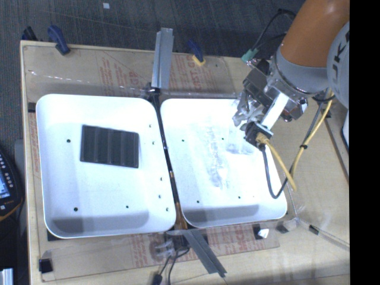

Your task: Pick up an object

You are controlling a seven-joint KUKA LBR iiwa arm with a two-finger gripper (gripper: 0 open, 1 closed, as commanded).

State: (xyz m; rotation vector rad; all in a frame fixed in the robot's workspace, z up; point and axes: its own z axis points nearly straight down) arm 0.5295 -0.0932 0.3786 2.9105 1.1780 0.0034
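Note:
A flat black ribbed rectangle [110, 146] lies in the left bin [53, 212], a little left of and above that bin's middle. My gripper [242, 117] hangs over the upper right part of the right bin [196, 215], far from the black rectangle. The grey wrist and its orange band reach in from the top right. I see nothing that is clearly held at the gripper's tip.
Grey scuff marks [217, 159] streak the right bin's floor. A yellow and black cable [279, 177] loops from the wrist over that bin's right rim. A metal bar [161, 58] stands behind the bins, with blue clamps [59, 40] on the bench's far edge.

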